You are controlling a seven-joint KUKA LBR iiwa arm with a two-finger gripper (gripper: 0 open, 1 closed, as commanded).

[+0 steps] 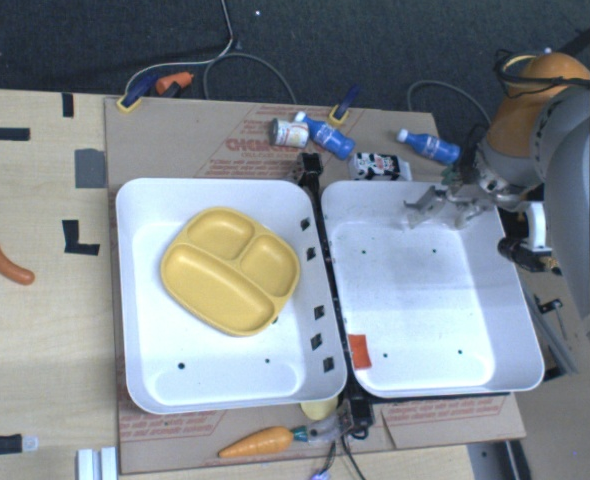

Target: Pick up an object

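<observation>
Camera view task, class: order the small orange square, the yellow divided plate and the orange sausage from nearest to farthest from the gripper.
From the gripper:
1. Small orange square, right bin's lower left.
2. Yellow divided plate, left bin.
3. Orange sausage, on the bench at far left.

Red printed lettering runs across the brown cardboard sheet [215,148] that lies under the two white bins. It sits along the sheet's far edge, just beyond the left bin [135,268], and is too small and blurred to spell out. More faint red print shows on the cardboard's near edge, below the bins, also unreadable. A small black-and-white packet [380,166] beyond the right bin carries markings too tiny to make out. The small bottle [290,131] beside it has a label, but no words on it can be read.
</observation>
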